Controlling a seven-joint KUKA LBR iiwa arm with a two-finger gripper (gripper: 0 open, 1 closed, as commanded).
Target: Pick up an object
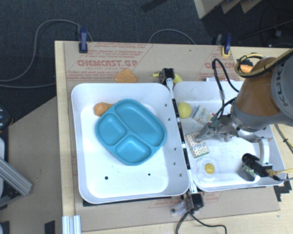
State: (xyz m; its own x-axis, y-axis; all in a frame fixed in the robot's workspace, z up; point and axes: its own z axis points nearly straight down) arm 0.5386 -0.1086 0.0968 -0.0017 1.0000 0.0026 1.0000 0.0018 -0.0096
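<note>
In the right bin [224, 162], the claw [205, 133] sits low near the bin's left wall, at the end of the arm [256, 96] that comes in from the right. Whether the claw is wide or narrow cannot be told from this angle, and nothing can be seen gripped in it. Its tip lies just above a speckled flat packet [197, 148] on the bin floor; whether they touch is unclear. A second patterned packet [201, 113] lies just behind the claw, with a yellow ball [184, 110] beside it against the left wall. A small fried-egg toy [208, 168] rests nearer the front, apart from the claw. The left bin [117, 182] holds a blue divided plate [131, 130], with an orange piece [101, 108] tucked at its upper left edge. Another orange lump [126, 75] sits on the surface [112, 57] behind the left bin.
</note>
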